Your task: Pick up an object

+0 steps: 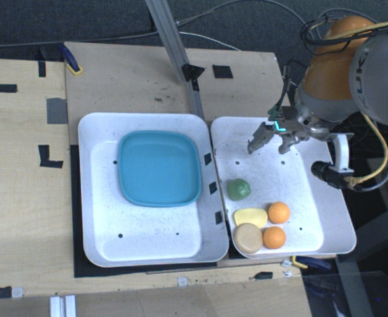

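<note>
My gripper (270, 143) hovers over the far part of the right bin (326, 197), its two fingers spread apart and open with nothing between them. Well below it in the same bin lie a green ball (238, 189), a yellow block (250, 216), a tan round piece (248, 237) and two orange balls (279, 212) (273, 237). These objects cluster in the near left corner of the bin, apart from the gripper.
The left bin (101, 177) holds a blue square plate (159, 168). A grey metal strut (174, 45) slants down to the bins' far edge. Black cables (339, 174) hang beside the right bin near the wrist.
</note>
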Action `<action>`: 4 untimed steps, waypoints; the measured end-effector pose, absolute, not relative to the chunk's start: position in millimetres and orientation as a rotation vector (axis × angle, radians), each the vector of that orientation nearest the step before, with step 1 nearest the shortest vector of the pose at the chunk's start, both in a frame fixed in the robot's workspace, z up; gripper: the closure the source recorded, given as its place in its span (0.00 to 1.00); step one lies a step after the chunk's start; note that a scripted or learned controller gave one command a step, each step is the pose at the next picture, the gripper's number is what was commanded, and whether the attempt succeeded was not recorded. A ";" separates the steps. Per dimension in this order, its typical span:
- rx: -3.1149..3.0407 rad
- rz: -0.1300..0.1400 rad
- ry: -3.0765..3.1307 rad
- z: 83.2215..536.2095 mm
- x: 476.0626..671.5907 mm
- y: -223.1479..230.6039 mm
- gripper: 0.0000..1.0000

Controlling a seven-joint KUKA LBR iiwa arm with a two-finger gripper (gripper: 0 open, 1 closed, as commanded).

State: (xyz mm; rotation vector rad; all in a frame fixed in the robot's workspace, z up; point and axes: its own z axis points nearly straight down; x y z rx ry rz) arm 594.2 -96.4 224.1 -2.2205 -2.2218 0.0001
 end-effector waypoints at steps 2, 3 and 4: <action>-2.218 0.004 -2.220 180.3 590.0 -92.1 0.00; -2.218 0.005 -2.220 136.8 585.4 -90.1 0.00; -2.220 0.001 -2.222 87.7 585.3 -89.7 0.00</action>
